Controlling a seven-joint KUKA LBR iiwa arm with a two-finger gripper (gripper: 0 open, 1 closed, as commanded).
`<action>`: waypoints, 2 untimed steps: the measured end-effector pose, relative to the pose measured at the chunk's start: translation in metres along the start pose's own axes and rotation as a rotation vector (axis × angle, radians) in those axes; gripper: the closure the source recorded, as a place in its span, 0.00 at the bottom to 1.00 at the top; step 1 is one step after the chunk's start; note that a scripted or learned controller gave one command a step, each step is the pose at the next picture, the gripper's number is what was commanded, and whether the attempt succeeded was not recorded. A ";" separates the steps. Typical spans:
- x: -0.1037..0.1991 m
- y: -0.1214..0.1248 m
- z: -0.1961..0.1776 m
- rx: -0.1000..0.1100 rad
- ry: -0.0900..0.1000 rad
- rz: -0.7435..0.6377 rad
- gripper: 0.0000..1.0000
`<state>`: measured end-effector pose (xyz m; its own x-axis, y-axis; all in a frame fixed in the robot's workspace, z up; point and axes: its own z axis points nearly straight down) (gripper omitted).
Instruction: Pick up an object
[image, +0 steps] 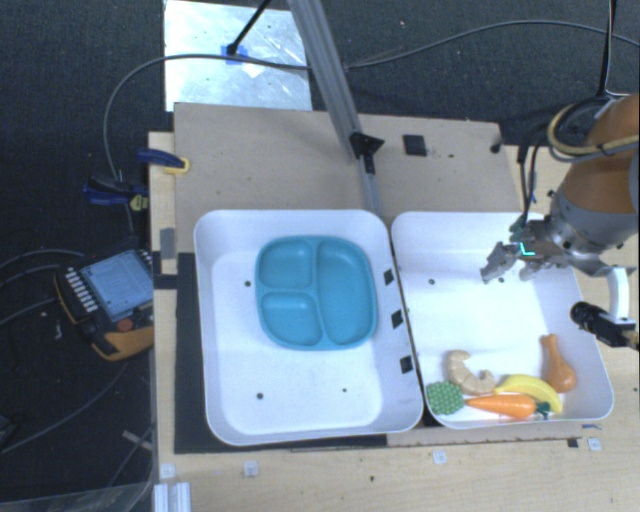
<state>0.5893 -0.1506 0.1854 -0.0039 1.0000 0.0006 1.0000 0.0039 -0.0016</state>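
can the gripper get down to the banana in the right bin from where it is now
Probably yes. The gripper hangs above bare floor of the right bin, with nothing between it and the banana, though a carrot and drumstick crowd it.

High slanted view over both bins

Two white bins sit on a tan board over dark carpet, the left bearing a light blue divided plate, the right a yellow banana, orange carrot, green broccoli, beige peanut and brown drumstick.
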 end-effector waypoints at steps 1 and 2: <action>0.000 0.001 -0.001 -0.003 -0.001 0.000 0.00; 0.004 0.001 0.061 0.002 0.000 0.001 0.00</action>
<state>0.5897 -0.1466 0.1243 -0.0028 1.0000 0.0003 1.0000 0.0028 -0.0033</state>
